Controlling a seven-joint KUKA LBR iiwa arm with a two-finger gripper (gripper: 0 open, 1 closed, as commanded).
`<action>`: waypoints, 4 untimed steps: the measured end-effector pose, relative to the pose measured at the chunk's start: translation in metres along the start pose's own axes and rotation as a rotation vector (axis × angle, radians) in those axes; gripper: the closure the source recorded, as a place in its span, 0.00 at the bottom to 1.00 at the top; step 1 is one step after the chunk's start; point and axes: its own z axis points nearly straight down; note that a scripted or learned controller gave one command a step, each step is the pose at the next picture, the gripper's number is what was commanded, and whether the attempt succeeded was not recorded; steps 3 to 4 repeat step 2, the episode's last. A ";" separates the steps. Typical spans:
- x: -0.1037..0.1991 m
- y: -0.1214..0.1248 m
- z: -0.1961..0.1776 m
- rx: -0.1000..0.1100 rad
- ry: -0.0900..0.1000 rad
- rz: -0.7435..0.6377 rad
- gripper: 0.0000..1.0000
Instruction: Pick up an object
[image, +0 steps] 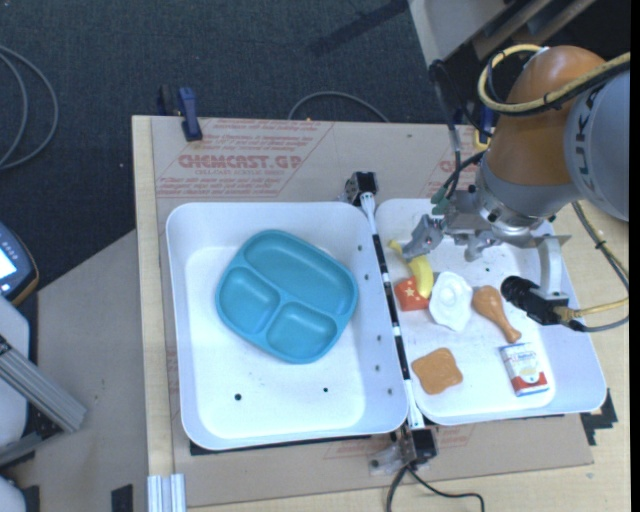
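The left bin (190, 330) held a blue divided plate (287, 295). In the right bin (585, 385), a banana (421, 274), red item (409, 293), white piece (451, 300), cookie (437, 370), drumstick (495, 310) and small carton (524, 367) lay crowded. The gripper (447, 232) hovered at the far end near the banana, finger state indeterminable; a descent might have nudged neighbours or closed on nothing.

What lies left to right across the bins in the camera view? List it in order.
Blue divided plate → red item → white egg-like piece → drumstick → small carton. Banana and brown patty left out: they overlap others in the order.
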 end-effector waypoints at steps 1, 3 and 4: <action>-0.056 0.033 0.134 0.003 -0.003 0.005 0.00; -0.053 0.035 0.117 -0.003 -0.001 0.001 1.00; -0.053 0.035 0.117 -0.003 -0.001 0.001 1.00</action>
